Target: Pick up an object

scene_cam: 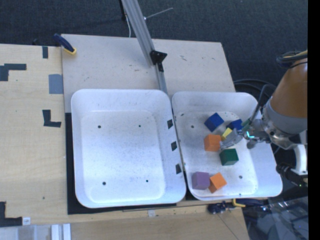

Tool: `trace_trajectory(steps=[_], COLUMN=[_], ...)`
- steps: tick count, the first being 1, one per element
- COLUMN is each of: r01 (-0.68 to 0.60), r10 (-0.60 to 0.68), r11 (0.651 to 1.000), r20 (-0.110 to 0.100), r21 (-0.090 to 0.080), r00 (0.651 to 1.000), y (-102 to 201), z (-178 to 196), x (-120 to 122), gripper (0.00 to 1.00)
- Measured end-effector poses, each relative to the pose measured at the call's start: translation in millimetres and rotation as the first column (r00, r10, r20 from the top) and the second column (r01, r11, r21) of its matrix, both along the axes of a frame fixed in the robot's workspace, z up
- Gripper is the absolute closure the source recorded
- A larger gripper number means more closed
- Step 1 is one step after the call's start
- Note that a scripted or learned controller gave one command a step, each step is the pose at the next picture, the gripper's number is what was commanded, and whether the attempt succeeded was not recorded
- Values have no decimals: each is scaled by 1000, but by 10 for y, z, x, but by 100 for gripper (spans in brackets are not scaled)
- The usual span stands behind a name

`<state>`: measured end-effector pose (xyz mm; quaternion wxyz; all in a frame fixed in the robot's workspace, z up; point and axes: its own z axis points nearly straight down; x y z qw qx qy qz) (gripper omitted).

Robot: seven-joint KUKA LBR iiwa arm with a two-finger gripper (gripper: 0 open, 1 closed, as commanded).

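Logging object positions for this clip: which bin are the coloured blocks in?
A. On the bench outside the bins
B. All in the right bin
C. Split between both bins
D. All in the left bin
B: the blue block, orange block, green block, purple block and second orange block all lie inside the right bin, where the gripper reaches in.

Right bin contains a blue cube, two orange cubes, a green cube and a purple cube. Hand sits low among the upper cluster, beside a small yellow piece. Left bin adjoins on the surface.
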<state>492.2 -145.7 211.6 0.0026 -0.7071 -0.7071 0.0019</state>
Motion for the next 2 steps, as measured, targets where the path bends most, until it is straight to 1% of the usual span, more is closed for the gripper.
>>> trace_trajectory(steps=[1,2], r01=[-2,-1], r10=[2,1], r11=[1000,1000], r20=[4,0], r21=[0,0], r00=[1000,1000], y=[3,6], z=[23,-421], x=[9,41], gripper=[0,0])
